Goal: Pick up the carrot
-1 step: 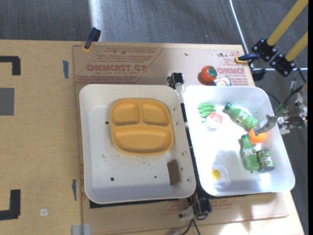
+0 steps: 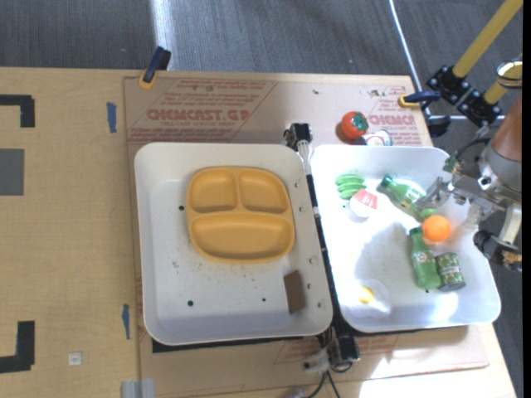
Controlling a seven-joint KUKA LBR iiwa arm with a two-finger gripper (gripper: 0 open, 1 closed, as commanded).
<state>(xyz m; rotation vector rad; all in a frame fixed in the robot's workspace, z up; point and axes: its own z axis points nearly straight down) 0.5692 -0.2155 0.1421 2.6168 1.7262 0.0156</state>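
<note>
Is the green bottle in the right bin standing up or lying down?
Lying down. The green bottle shows its full length flat on the right bin floor.

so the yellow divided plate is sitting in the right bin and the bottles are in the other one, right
Not quite. The camera view shows the yellow divided plate in the left bin, not the right one. The green bottles lie in the other, right bin, as you said.
</note>
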